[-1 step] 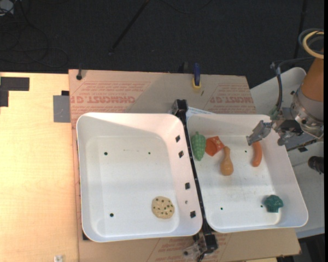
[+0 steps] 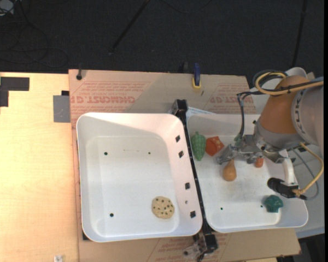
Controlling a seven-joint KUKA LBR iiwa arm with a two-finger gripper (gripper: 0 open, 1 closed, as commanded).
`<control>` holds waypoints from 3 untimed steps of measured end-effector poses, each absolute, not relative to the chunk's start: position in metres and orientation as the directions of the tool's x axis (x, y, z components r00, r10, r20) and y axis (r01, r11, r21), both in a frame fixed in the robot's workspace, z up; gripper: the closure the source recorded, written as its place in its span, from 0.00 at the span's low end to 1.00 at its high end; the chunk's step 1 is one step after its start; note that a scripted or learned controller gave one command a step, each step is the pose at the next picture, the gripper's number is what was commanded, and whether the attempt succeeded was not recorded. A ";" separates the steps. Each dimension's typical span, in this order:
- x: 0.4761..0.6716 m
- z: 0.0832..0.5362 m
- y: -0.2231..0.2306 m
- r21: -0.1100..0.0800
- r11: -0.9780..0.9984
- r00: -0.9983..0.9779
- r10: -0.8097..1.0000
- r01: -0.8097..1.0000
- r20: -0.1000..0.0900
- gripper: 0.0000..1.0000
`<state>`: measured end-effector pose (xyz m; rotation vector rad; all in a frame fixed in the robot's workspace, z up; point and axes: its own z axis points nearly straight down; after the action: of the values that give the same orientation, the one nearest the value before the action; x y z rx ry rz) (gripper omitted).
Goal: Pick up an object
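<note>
My gripper (image 2: 236,154) hangs low over the middle of the right bin (image 2: 246,222), with the orange-banded wrist behind it to the right. A tan, egg-shaped object (image 2: 229,172) lies just below and in front of the gripper. Left of the gripper sit a red object (image 2: 214,145) and a green leafy object (image 2: 198,145), close to the divider. A small orange piece (image 2: 258,161) lies right of the gripper, partly under the wrist. Near the bin's front right corner rests a teal object (image 2: 273,203). Nothing is visibly held.
A round speckled cookie (image 2: 163,207) lies near the front of the left bin (image 2: 93,146). The raised rims of the two bins meet along the divider (image 2: 187,168). A wooden bench top stretches to the left.
</note>
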<state>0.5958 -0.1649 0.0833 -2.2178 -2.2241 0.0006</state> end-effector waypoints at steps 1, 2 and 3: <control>0.551 0.088 -0.079 -0.003 0.003 -0.003 1.000 1.000 0.001 0.00; 0.552 0.098 -0.083 -0.004 -0.005 0.005 1.000 1.000 0.001 1.00; 0.518 0.192 -0.038 0.003 0.003 -0.003 1.000 1.000 0.003 1.00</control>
<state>0.5177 -0.0379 0.1916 -2.2178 -2.2255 -0.0065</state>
